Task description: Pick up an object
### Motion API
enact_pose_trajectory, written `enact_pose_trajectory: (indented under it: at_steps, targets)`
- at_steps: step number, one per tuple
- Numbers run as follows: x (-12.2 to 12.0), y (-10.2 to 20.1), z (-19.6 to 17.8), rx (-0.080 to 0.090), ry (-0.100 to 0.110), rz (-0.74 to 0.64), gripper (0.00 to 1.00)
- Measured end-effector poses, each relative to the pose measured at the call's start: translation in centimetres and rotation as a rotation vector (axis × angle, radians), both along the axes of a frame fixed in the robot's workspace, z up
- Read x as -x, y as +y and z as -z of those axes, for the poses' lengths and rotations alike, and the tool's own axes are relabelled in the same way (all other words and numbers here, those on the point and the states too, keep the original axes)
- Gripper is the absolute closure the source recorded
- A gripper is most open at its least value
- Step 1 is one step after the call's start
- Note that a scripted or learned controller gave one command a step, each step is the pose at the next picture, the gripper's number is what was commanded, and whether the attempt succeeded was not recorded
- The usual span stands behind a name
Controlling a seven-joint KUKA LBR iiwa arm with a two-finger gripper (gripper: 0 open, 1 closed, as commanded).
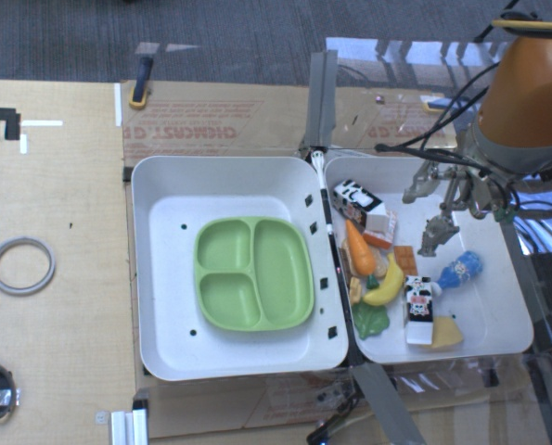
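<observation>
The right bin holds a pile of toy food along its left side: a black-and-white carton, an orange carrot, a yellow banana, a green leafy piece, a second cow-print carton and a yellow wedge. A blue bottle-like toy lies apart to the right. My gripper hangs over the bin's upper middle, above and left of the blue toy, its fingers spread open with nothing between them.
The left bin bears a green three-part plate. A roll of tape lies on the bench at far left. Cables run behind the arm at upper right.
</observation>
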State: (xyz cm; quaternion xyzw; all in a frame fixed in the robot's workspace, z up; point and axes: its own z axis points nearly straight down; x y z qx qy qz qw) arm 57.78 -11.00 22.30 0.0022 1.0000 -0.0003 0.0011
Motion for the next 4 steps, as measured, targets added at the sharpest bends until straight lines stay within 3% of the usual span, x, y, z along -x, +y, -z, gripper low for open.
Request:
enact_pose_trajectory:
  at_steps: [1,2,3,4]
  targets:
    - [1.0,1.4,11.4,0.002,-0.016,0.1,0.0]
    - [9.0,-2.4,13.1,-0.001,0.001,0.228,0.0]
    - [8.8,-2.3,12.2,0.0,-0.002,0.225,1.0]
    - [9.6,5.5,0.0,-0.001,-0.001,0.191,1.0]
